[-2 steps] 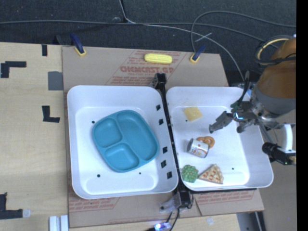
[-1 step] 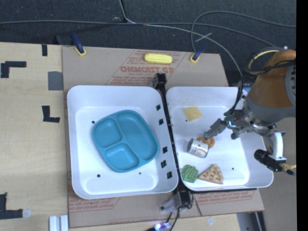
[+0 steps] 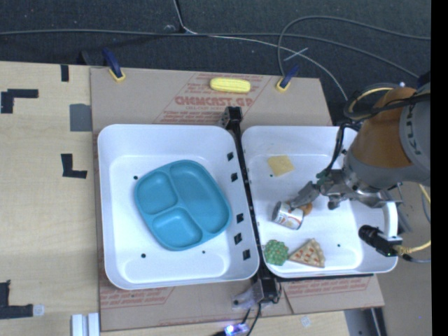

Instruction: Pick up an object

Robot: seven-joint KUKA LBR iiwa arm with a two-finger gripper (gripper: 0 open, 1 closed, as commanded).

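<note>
The right bin (image 3: pixel 350 261) holds a small silver can (image 3: pixel 288 217) lying on its side, a yellow cracker-like square (image 3: pixel 281 165), a green broccoli piece (image 3: pixel 276 252) and a pizza slice (image 3: pixel 308 254). My gripper (image 3: pixel 305 197) reaches in from the right and sits just above and to the right of the can, its tips close to an orange bit beside the can. Nothing shows between the fingers.
The left bin (image 3: pixel 115 257) holds a blue divided plate (image 3: pixel 182 204). A yellow corn-like object (image 3: pixel 229 85) lies on the cardboard behind the bins. Cables run across the back. The arm's orange band (image 3: pixel 381 135) hangs over the right bin's right edge.
</note>
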